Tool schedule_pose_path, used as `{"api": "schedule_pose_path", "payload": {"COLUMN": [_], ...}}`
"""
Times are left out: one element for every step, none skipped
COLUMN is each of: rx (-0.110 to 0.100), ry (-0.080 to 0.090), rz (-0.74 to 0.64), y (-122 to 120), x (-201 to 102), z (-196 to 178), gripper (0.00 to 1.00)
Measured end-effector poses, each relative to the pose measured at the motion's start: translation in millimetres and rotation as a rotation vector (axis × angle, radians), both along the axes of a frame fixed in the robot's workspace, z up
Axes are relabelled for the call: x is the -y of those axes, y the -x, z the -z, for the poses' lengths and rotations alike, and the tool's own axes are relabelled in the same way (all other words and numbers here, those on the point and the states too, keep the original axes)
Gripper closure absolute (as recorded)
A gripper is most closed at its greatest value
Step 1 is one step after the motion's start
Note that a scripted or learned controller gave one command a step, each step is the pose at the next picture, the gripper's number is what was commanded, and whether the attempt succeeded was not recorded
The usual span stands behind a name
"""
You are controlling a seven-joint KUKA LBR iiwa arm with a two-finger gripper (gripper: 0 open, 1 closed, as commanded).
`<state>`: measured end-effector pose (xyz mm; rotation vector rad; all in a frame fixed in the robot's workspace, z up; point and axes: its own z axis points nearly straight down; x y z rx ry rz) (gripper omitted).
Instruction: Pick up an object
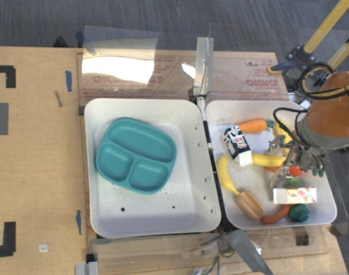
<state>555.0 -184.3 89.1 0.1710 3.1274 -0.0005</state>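
Item: jaws (289,168) low in the right bin (329,211), above the toy food.
Status: spread or pinching, cannot tell. Nothing lifted; 1 pick outstanding; yellow banana (267,160) nearest.

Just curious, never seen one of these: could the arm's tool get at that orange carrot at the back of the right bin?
Probably yes. The carrot lies uncovered near the right bin's far wall, beside the black-and-white carton. The tool hangs nearby, with open space above.
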Motion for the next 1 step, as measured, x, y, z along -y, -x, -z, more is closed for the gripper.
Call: {"api": "schedule_pose_path", "payload": {"rx": [0.001], "ry": [-0.002], "rz": [0.149], "y": [11.6], "x": [26.8], "z": [0.2], "gripper": [0.00]}}
